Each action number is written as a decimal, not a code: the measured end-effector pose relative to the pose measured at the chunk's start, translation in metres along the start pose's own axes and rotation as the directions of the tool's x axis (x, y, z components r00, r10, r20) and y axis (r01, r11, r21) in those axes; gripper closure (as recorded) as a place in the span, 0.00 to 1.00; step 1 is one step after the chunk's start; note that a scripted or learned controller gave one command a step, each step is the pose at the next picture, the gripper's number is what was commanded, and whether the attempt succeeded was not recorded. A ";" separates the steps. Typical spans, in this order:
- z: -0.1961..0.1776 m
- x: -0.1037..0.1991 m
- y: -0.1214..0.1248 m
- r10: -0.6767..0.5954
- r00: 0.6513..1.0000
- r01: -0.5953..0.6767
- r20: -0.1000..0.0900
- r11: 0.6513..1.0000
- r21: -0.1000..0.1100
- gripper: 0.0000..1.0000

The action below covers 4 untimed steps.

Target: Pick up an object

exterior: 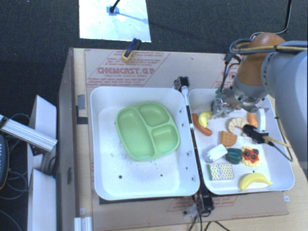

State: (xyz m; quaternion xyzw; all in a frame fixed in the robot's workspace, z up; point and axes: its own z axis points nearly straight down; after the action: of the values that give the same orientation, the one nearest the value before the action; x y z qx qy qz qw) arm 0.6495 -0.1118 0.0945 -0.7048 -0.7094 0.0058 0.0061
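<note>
The right white bin [284,174] holds several toy foods. Among them are a red sausage [201,125], a small yellow piece [205,117], a round ridged cookie [236,124], an orange carrot [252,119] and a brown toast piece [228,138]. Nearer the front lie a white block [217,152], a dark green pepper [234,155], a yellow pizza slice with red dots [250,156], a checkered cracker [221,171] and a banana [254,179]. My gripper [220,108] hangs low over the bin's far left part, just right of the yellow piece. Nothing shows in its grasp.
The left white bin [103,143] carries a light green divided plate [147,130]. A black divider rail [188,114] runs between the bins. The grey arm [284,76] crosses the right bin's far right corner.
</note>
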 end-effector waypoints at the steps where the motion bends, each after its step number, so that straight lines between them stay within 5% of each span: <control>1: -0.001 0.000 0.003 -0.001 1.000 0.001 0.003 1.000 -0.016 0.00; 2: 0.004 0.013 0.015 0.006 1.000 -0.006 0.018 1.000 0.009 0.00; 3: -0.004 0.016 0.015 0.004 1.000 -0.004 0.012 1.000 0.009 1.00; 4: -0.004 0.015 0.014 0.003 1.000 -0.003 0.015 1.000 0.013 0.00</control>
State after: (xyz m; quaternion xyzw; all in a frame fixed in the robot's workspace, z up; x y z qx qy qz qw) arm 0.6638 -0.0969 0.0986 -0.7056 -0.7084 0.0157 0.0052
